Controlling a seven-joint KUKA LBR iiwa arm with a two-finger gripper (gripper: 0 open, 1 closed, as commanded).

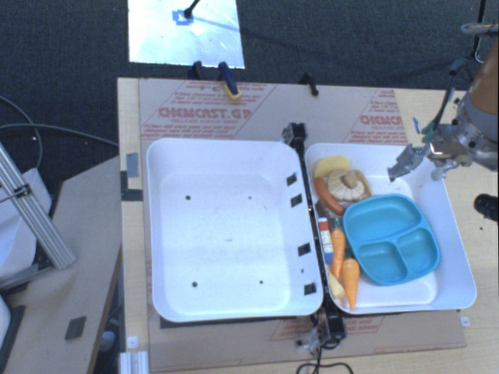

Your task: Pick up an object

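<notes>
The right bin [456,275] holds a blue divided plate [390,238] near its middle. Along the bin's left wall lie a yellow piece [333,164], a tan ridged toy food [345,183], a reddish sausage [327,198], a striped tube [325,235] and two orange carrots [349,280]. My gripper [419,167] hangs over the bin's far right part, above bare white floor, up and right of the plate. Its two fingers [401,165] are spread apart and open, with nothing between them.
The left bin [160,232] lies beside the right one, joined to it by a black divider with clips [302,201]. A shiny metal sheet [185,22] lies on the dark floor behind the bench. An aluminium frame [31,216] stands at the left.
</notes>
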